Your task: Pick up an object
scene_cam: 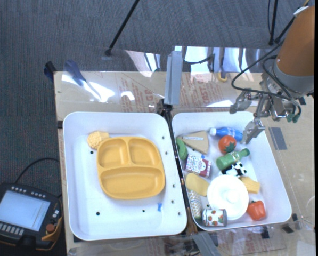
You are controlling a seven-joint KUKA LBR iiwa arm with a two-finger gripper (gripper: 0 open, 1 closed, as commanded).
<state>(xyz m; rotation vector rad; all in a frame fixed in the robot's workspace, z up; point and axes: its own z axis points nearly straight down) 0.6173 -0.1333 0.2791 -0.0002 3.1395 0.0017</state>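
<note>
Fingers (pixel 253 129) of the gripper (pixel 250 134) are seen hanging over the right bin (pixel 278 175) near its 1 o'clock corner; whether they are spread or closed cannot be told, and nothing is seen between them. Just at 8 o'clock from the fingers, a red tomato (pixel 227 143) is seen lying in that bin, with a blue bottle (pixel 226 132) touching it at 12 o'clock. A green bottle (pixel 233 159) is laid at 6 o'clock from the tomato, beside a black-and-white cow toy (pixel 236 169). At the bin's 10 o'clock side a cheese wedge (pixel 197 141) and a red packet (pixel 198 165) are placed. A white bowl (pixel 228 196) is set near the 6 o'clock edge, with a small can (pixel 214 216) at its 7 o'clock and a red pepper (pixel 257 209) at its 4 o'clock. The left bin (pixel 79 196) is occupied by 1 yellow divided plate (pixel 130 167), and a yellow corn piece (pixel 97 138) is found touching its 10 o'clock corner.
</note>
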